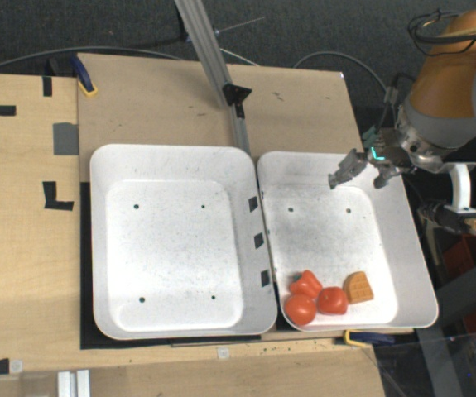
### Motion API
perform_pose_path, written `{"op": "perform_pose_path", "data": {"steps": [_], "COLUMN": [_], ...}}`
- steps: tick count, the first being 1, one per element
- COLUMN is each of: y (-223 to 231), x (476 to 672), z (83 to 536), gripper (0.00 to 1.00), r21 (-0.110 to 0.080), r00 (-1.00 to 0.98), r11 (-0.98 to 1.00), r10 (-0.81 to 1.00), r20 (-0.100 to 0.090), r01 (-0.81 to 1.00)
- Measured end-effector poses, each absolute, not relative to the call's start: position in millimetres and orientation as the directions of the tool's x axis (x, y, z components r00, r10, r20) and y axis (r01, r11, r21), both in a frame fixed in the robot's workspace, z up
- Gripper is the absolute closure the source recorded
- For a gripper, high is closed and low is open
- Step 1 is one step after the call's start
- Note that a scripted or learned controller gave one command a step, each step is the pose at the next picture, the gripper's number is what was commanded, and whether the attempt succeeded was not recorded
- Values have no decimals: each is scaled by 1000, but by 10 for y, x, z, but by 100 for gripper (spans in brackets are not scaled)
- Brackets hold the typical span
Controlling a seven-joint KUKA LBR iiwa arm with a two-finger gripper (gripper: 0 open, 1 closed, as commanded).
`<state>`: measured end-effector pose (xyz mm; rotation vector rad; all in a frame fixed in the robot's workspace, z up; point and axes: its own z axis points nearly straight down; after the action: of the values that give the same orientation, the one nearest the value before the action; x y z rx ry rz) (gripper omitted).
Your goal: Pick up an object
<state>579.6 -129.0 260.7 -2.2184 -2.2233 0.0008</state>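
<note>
Two white bins sit side by side on the tabletop (22,246). The left bin (171,242) lies well left of the end effector (360,172). The right bin (341,238) holds three red objects (314,296) and an orange-brown block (358,287) at its near edge, well below the end effector. The end effector hovers over that bin's far right corner, fingers spread apart, nothing between them.
</note>
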Motion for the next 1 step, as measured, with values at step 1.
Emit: {"op": "perform_pose_path", "data": {"steps": [1], "y": [-1271], "x": [5783], "z": [1959], "gripper": [0], "r21": [-8], "r00": [-1], "r11": [1], "r10": [1000], "r20": [1], "r01": [1000]}}
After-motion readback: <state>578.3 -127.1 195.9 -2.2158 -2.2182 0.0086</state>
